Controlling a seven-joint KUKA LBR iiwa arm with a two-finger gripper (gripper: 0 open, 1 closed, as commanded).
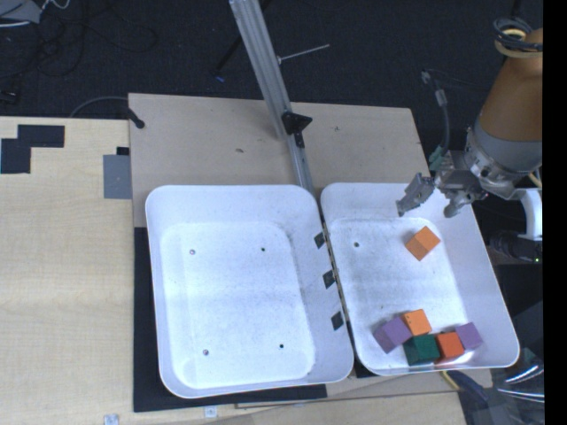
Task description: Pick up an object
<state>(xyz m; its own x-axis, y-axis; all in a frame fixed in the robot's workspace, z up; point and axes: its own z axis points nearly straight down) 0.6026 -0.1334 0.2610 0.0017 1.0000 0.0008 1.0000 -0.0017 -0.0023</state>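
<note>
Dark lab floor strewn with cables behind a pale bench (71, 264), two shallow white bins side by side on it, seen from above at a slant. Reaching in from 3 o'clock: grey arm with orange band (516, 96), gripper (437, 198) poised over the far rim of the right bin (492, 277), two fingers spread wide apart and holding nothing. Lying alone in the upper half of that bin, an orange block (423, 243), turned cornerwise like a diamond, close to the gripper and off toward 6 o'clock from it, a shade toward 7. Apart from the fingers, not touching them. Judged the nearest candidate for the pick, and the relation that matters: a short drop and slight pull toward the near side of the bin, likely with the open fingers squared to the block's flat faces rather than its corners. Bunched at the near edge of the same bin, farther along at 6 o'clock, a cluster touching one another: purple block (391, 334), second orange block (417, 320), green block (423, 349), red-orange block (450, 343), small purple block (469, 335). Harder to separate, by the look of it. Left bin (164, 237) bare white. Slanting down to the seam between the bins, a metal rail (266, 69).
</note>
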